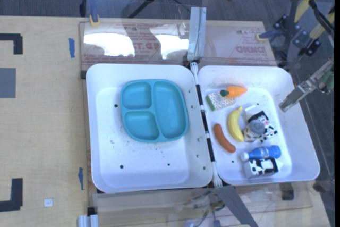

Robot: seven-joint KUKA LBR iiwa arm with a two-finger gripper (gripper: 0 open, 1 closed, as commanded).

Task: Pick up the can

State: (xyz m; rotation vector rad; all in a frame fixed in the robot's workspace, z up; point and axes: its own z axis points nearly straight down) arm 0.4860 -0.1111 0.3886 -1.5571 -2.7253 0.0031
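Observation:
The can [257, 125] stands in the right bin [297, 151], with a grey round top and a black-and-white cow pattern on its side. It touches the banana [235, 124] on its left. My gripper [289, 101] hangs over the bin's right rim, up and to the right of the can and well apart from it. Nothing shows in its grasp.
The right bin also holds a carrot [235, 92], a small patterned packet [217, 99], a red sausage [224, 137], a blue bottle [264, 153] and a cow-patterned carton [260, 167]. A teal divided plate [154, 110] lies in the left bin [103, 162]. Tripod legs stand behind the bench.

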